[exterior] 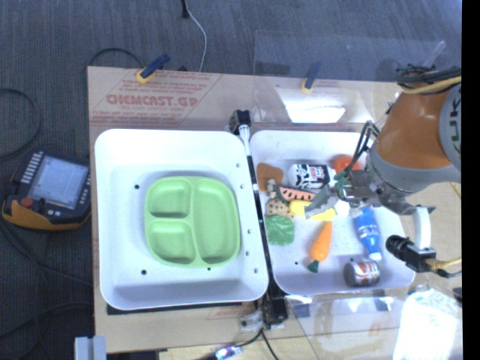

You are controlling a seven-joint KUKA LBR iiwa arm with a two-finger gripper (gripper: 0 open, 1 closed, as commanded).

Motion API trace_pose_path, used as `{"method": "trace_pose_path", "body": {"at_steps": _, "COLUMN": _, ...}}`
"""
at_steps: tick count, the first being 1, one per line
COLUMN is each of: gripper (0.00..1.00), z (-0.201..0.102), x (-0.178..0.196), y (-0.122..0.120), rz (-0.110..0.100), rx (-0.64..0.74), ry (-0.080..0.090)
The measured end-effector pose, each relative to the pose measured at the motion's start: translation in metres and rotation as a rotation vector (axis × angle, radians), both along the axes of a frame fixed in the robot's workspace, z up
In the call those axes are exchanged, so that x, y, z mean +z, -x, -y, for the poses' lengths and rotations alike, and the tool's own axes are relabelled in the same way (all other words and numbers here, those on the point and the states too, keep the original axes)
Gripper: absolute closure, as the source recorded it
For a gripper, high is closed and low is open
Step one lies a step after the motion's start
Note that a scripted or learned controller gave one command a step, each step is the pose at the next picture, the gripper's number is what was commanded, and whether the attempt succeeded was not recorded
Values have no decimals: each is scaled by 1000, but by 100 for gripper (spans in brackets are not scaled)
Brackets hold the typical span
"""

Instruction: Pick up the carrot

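Observation:
The carrot [321, 243], orange with a green stem end, lies tilted in the middle of the right bin [390, 280], stem end toward the front. My gripper [334, 195] hangs over the same bin, a little behind and to the right of the carrot, above a yellow piece [320, 214]. Nothing shows held in it, and the carrot rests apart from it on the bin floor. The arm's orange band [418, 126] rises at the right.
Around the carrot lie a green leafy toy [280, 231], a blue bottle [367, 233], a can [362, 272], a black-and-white carton [310, 175] and a brown piece [268, 175]. The left bin [120, 276] holds a green divided plate [191, 220].

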State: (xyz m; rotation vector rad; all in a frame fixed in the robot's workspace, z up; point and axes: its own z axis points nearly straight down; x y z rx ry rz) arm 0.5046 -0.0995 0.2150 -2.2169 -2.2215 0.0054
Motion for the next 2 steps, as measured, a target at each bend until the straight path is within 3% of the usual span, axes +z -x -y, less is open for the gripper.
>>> {"method": "trace_pose_path", "body": {"at_steps": 1, "gripper": 0, "z": 15, "x": -118, "y": 8, "rz": 3, "rx": 120, "ry": 0}}
{"method": "trace_pose_path", "body": {"at_steps": 2, "gripper": 100, "z": 15, "x": -110, "y": 10, "rz": -3, "rx": 119, "ry": -1}}
